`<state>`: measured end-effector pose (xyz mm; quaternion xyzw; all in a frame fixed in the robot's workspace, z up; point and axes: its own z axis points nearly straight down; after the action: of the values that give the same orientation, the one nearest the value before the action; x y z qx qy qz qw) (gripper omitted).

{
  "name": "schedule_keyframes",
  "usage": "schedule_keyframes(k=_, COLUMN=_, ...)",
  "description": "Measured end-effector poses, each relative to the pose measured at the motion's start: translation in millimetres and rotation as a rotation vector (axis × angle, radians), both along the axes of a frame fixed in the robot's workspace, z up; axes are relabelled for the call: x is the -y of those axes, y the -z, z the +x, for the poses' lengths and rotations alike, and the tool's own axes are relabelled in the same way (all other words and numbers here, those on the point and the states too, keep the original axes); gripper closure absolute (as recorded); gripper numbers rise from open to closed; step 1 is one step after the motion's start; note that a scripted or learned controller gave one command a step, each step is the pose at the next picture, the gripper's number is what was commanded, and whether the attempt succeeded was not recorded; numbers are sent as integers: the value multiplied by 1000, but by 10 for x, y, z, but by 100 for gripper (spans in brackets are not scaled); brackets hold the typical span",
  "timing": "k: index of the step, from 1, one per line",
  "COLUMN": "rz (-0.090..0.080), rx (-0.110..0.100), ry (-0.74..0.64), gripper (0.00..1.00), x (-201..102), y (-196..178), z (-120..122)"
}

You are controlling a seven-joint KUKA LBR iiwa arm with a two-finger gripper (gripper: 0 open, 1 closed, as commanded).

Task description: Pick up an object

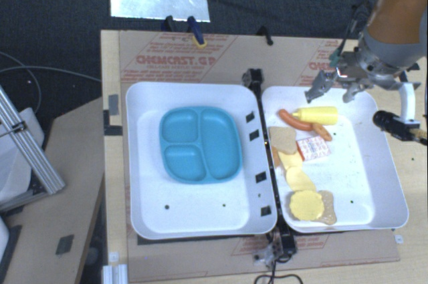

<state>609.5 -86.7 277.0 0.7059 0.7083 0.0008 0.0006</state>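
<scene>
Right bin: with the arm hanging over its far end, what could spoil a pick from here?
1. The yellow bottle lies against the hot dog, so the tool may nudge both or grab neither.
2. The food pieces are packed along the right bin near its left wall, leaving the fingers little room.
3. Flat pieces like the cheese slice may slip free.

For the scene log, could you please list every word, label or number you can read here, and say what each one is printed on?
"CHEMCAST GP": red print on the brown board under the bins, upper left.
More red print near the board's upper right and lower edge: too blurred to read.
Red-and-white packet in the right bin: print too small to read.
</scene>
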Motion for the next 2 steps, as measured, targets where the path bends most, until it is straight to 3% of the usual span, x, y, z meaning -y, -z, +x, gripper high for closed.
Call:
schedule_keyframes(k=1, rz=0, rx=21, ry=-6, gripper=0, x=-594, y=-2654, z=-179)
schedule_keyframes(k=2, rz=-1, rx=5, ry=-6, gripper=100, x=-575, y=-2666, z=-173)
